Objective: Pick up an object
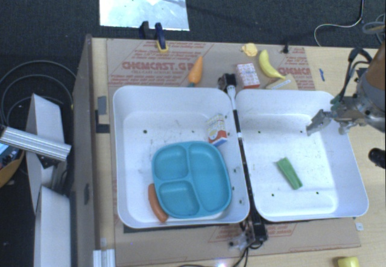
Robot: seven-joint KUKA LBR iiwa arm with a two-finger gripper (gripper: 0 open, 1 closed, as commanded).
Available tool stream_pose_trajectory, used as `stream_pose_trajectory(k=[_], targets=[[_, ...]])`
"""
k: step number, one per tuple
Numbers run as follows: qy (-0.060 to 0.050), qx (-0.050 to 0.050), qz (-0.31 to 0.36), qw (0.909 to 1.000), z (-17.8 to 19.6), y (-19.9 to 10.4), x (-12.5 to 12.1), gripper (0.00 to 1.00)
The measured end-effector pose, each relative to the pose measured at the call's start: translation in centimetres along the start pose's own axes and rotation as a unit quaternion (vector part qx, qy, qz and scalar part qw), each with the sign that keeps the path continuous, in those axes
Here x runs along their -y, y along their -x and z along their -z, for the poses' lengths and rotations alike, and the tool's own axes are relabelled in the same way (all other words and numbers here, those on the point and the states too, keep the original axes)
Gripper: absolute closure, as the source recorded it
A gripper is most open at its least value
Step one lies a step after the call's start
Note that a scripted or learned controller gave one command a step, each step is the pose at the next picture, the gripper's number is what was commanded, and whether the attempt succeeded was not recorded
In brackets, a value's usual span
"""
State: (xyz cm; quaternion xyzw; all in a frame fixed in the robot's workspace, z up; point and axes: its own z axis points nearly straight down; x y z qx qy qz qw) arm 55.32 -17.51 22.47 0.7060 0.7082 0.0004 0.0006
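The hand (pixel 322 120) hovers open and empty over the right bin (pixel 347 169), approach stage; next it must descend onto the green block (pixel 289 173).

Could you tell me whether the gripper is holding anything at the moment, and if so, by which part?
Nothing is held. The gripper hangs open over the right bin, with nothing between its fingers; the green block lies apart on the bin floor.

Divided tray (pixel 192 178), sausage (pixel 157 204) and carton (pixel 217 129) in left bin (pixel 129 115); flat block (pixel 289 173) in right bin (pixel 344 163)
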Motion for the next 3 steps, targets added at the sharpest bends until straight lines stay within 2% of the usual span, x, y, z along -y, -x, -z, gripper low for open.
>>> stream_pose_trajectory(k=[1,2,3], targets=[[-0.007,-0.003,0.0,1.0,-13.8,-3.3,2.7,0.0],[0.001,0.0,-0.001,1.0,-12.0,-3.0,2.2,1.0],[0.005,-0.001,0.005,1.0,-3.5,-12.0,-1.7,1.0]])
